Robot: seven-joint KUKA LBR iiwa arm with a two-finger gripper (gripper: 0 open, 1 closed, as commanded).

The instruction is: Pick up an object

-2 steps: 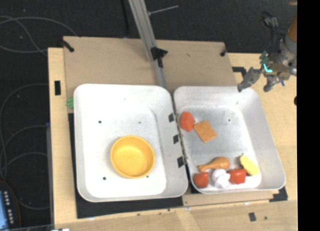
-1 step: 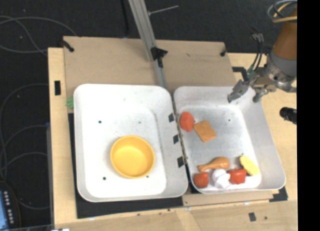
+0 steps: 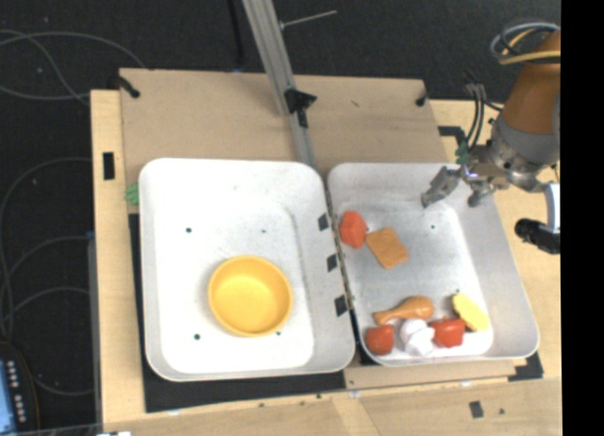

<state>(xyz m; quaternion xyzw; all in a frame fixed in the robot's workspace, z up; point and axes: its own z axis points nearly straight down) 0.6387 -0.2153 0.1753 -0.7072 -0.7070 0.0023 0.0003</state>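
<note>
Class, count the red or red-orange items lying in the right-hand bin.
3: a tomato-like ball by the bin's left wall, plus a round one and a chunkier piece along the near edge. Others might be hidden.

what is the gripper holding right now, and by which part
Nothing is held. The gripper hovers over the upper right corner of the right bin, its jaws spread with only bare bin floor between them. The nearest items, the orange ball and tan block, lie apart from it.

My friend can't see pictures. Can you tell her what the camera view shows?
A robot gripper hangs open over the right bin, holding nothing. That bin has toy food: a tomato, bread and more along its near edge. The left bin has a yellow bowl.
</note>
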